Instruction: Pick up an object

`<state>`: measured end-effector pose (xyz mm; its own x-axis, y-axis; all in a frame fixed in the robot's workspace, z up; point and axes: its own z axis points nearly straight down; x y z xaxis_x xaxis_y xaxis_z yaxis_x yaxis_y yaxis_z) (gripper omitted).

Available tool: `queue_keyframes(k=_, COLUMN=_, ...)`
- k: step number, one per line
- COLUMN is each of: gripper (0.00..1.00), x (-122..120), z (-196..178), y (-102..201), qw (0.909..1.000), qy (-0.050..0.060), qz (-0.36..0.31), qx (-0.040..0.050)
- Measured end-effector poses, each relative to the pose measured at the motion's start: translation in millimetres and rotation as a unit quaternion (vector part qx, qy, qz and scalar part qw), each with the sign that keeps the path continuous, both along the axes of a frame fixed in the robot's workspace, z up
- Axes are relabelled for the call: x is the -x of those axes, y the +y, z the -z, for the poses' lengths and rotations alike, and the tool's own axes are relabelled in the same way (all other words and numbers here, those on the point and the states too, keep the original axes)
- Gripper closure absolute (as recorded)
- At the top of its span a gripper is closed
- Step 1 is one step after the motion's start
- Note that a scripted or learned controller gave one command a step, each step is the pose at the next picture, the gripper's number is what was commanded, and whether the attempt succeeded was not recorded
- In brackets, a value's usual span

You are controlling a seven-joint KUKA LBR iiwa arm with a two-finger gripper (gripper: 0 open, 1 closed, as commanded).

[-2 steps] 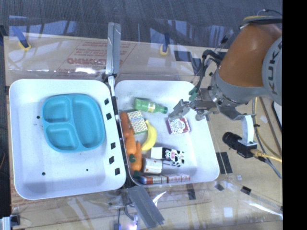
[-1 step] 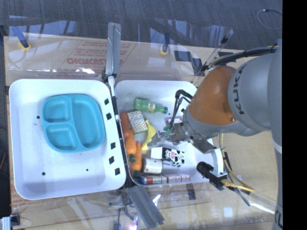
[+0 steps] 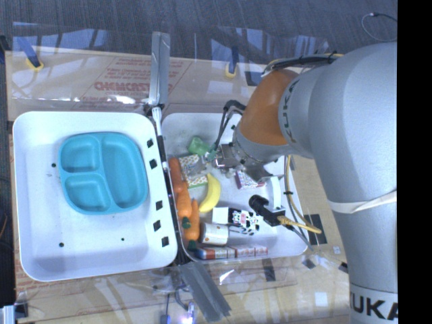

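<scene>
Arm (image 3: 324, 113) reaches in from 3 o'clock, wrist low over the right bin (image 3: 177, 123). Claw (image 3: 226, 157) sits near the bin's centre — cannot tell its state.

Right bin crowded along its 9 o'clock wall: carrot (image 3: 183, 198) lying lengthwise, banana (image 3: 212, 193) just beside it, green piece (image 3: 198, 145) toward 12 o'clock. Toward 6 o'clock a cow-patterned toy (image 3: 244, 220), a white cup (image 3: 214, 233), and a flat box (image 3: 233, 252) against the rim. Little free floor between them.

Left bin (image 3: 34, 241) holds a blue tray (image 3: 103, 172) — wide bare margin around it, most toward 6 o'clock.

Clear sheeting covers the worktop (image 3: 81, 79); dark ribbed floor (image 3: 202, 5) at 12 o'clock.
</scene>
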<state>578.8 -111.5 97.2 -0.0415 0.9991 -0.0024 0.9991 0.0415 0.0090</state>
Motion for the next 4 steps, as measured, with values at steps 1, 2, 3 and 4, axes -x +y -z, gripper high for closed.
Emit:
queue_keyframes(k=1, gripper=1.00, x=0, z=-11, y=1, qw=1.0000, qy=0.000, qz=-0.002, qx=-0.0009)
queue_keyframes(k=2, gripper=0.00, x=0, z=-11, y=1, qw=1.0000, qy=0.000, qz=-0.002, qx=-0.0009)
queue_keyframes(k=3, gripper=1.00, x=-1, z=-21, y=1, qw=1.0000, qy=0.001, qz=-0.004, qx=-0.0007)
queue_keyframes(k=4, gripper=0.00, x=-1, z=-20, y=1, qw=1.0000, qy=0.001, qz=-0.005, qx=-0.0005)
